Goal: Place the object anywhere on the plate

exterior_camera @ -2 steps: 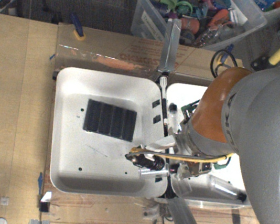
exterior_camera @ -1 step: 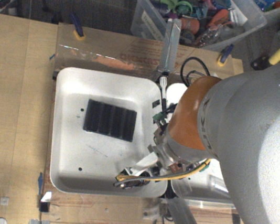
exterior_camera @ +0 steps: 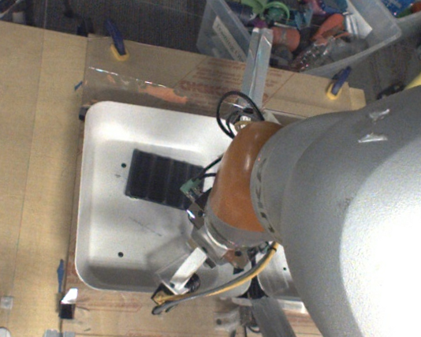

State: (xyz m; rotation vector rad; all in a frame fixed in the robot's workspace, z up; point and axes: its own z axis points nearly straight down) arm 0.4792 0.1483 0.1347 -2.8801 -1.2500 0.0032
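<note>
Big picture first: the grey arm [exterior_camera: 363, 213] loomed in from the right and blocked most of that side of the tabletop [exterior_camera: 10, 170]. Its orange band [exterior_camera: 239, 180] sat over the right edge of the left bin [exterior_camera: 96, 208]. Below the band, the hand [exterior_camera: 209, 245] pointed down over the bin's lower right corner. Apart or together? I couldn't tell from up there, because the wrist covered it.

Now the thing to watch: the black slab [exterior_camera: 159, 178], flat and ribbed, lay on the bin's white floor in the upper middle, long side running across. Its right end ran in under the orange band, so that end was hidden. The hand was near the slab, lower and to the right, and whether the two touched I couldn't tell. Two small dark dots [exterior_camera: 124, 166] marked the floor, one just left of the slab and one near the front wall.

Behind the bin, a clear tub [exterior_camera: 227, 22] packed with bright odds and ends stood at the back. Two blue clamps [exterior_camera: 117, 46] gripped the tabletop's far edge, one on either side of the arm's reach.
</note>
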